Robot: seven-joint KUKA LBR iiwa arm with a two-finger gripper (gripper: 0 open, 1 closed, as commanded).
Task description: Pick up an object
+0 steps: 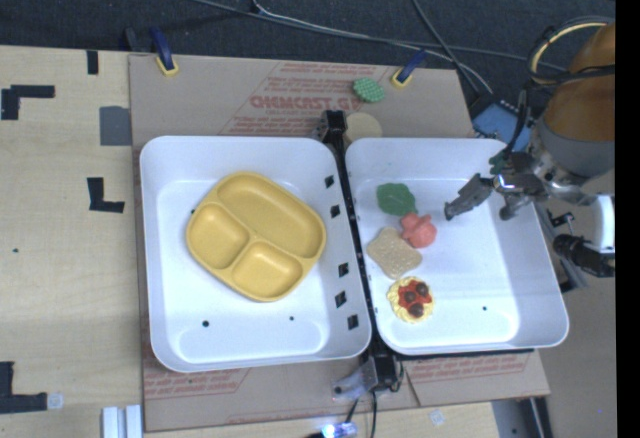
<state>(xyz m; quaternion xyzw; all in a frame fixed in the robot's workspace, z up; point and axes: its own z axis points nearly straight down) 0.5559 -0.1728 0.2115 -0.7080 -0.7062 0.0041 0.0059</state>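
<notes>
Counter (60, 256): pale wood, black tape marks.
Liner (290, 101): brown cardboard under both bins.
Claw (487, 198): spread, holding nothing.

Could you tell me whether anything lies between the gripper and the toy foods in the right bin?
Nothing visible does. The gripper hangs over bare white floor of the right bin, with open space leftward to the pink piece and green piece.

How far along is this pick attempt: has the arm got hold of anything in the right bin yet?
Nothing looks picked yet. The green piece, pink piece, tan cracker and small pizza all lie on the right bin floor. The gripper hangs open over the bin's bare upper right, apart from every item. Left: move over one item, descend, close, lift.
</notes>
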